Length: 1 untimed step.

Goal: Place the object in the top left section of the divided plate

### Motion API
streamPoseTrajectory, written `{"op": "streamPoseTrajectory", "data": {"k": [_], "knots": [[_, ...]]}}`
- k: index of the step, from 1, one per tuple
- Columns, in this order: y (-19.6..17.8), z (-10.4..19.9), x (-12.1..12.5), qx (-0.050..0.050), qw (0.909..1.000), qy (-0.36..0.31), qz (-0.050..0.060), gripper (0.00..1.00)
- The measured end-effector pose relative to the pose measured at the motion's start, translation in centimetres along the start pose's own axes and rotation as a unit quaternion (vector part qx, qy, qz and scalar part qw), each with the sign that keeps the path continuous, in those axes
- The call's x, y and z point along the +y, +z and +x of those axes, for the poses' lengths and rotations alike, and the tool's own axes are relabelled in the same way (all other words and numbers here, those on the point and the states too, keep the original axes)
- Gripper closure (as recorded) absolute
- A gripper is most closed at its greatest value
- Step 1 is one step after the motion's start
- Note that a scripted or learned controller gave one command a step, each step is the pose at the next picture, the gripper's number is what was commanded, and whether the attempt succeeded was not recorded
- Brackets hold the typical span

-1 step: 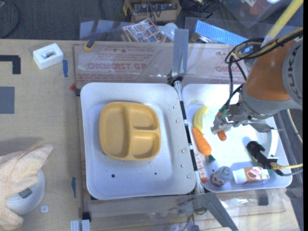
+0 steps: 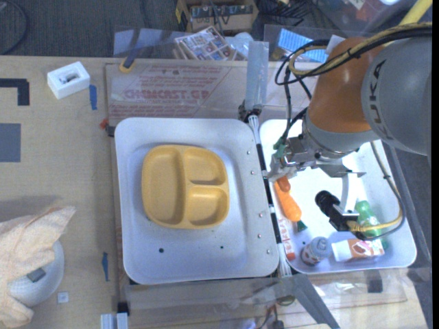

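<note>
The claw [image 2: 280, 171] hangs low over the right bin [image 2: 376, 168], close to the wall it shares with the left bin [image 2: 140, 256]. From up here the wrist hides its tips, so I cannot tell whether it is apart or together, and nothing shows clamped in it.

The thing it is most likely after, I judge, is the orange carrot-shaped piece [image 2: 290, 202]. This lies just beneath the claw towards the near edge of the bench, its upper end almost at the claw's tip. Whether the two touch I cannot make out. Its long axis runs away from the claw, down the view and a little to the right, roughly along the dividing wall. A grasp across its width would need the claw to close crosswise to that line.

The yellow divided plate [image 2: 145, 184] sits in the left bin, off to the claw's left in the view, beyond the wall. Its top left part is the farthest corner from the claw, on about the same level up the view. A small can [image 2: 315, 250] and a carton [image 2: 358, 250] lie farther out beyond the carrot's far end.
</note>
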<state>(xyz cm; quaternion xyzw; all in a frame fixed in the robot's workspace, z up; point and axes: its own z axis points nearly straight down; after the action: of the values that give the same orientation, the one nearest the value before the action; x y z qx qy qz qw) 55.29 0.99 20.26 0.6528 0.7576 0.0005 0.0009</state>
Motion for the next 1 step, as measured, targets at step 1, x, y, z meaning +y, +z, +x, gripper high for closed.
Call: {"op": "streamPoseTrajectory", "data": {"k": [1], "knots": [[-3.52,6.05,7.59,-0.001,0.9841,-0.178,-0.001,1.0]]}}
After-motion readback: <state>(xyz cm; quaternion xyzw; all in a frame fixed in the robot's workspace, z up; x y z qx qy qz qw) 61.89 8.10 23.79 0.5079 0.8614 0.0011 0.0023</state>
